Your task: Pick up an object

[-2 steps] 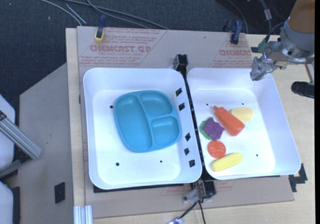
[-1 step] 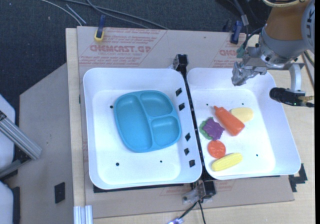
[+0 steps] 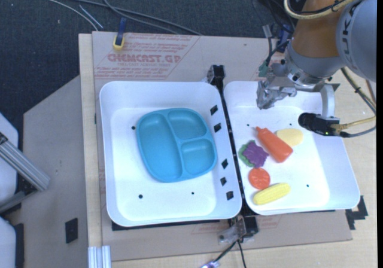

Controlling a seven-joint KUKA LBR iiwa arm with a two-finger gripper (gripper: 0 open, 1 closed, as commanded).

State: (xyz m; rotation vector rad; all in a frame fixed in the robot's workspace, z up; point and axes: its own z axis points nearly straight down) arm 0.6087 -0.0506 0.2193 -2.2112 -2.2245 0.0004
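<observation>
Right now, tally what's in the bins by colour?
Blue: 1, divided plate
Orange: 1, carrot
Yellow: 2, corn, lemon-like piece
Purple: 1, grape bunch
Red: 1, tomato-like piece
Total: 6

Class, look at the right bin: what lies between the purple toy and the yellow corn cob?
In the camera view, a round red-orange toy lies between the purple toy and the corn cob.
</observation>
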